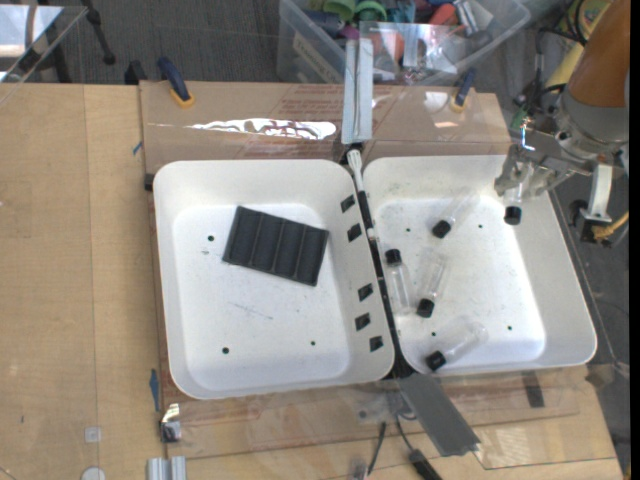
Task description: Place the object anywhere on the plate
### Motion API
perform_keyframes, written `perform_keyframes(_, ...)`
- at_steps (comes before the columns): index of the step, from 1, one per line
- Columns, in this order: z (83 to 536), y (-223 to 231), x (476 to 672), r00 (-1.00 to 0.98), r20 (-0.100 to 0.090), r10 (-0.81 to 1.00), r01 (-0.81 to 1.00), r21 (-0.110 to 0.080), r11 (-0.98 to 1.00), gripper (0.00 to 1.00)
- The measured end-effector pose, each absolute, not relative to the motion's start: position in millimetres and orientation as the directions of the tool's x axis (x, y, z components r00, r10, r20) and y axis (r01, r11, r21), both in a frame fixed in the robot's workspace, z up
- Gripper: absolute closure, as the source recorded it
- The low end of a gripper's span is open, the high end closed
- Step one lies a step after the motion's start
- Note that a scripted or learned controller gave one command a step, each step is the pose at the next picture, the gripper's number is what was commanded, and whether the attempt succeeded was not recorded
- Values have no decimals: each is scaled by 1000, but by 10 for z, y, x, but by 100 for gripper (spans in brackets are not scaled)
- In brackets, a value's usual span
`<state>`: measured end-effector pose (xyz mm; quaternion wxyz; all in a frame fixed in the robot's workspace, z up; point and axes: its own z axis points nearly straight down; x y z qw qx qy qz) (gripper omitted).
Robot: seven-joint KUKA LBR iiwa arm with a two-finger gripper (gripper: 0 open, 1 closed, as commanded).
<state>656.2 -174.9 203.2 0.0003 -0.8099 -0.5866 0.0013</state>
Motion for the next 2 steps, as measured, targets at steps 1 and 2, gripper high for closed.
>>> perform_keyframes(1, 2035, -1749, 6563, 312, -1, 950, 950, -2, -312, 0)
perform_keyframes(2, 2026, -2003, 6672, 153, -2, 988, 988, 2, -153, 0)
